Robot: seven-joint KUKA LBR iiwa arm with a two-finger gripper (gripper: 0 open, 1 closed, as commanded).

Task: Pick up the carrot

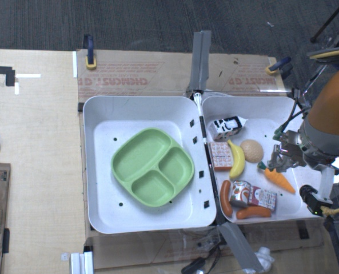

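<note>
Your carrot (280,180) lies in the right bin (255,103), near its right wall, with the gripper (279,158) directly over its leafy end; you cannot tell how its jaws stand. The left bin (98,153) carries a green divided plate (152,167). Both bins rest on cardboard (140,73) over a pale wooden bench (32,130), with dark carpet (129,10) at the far side.
</note>
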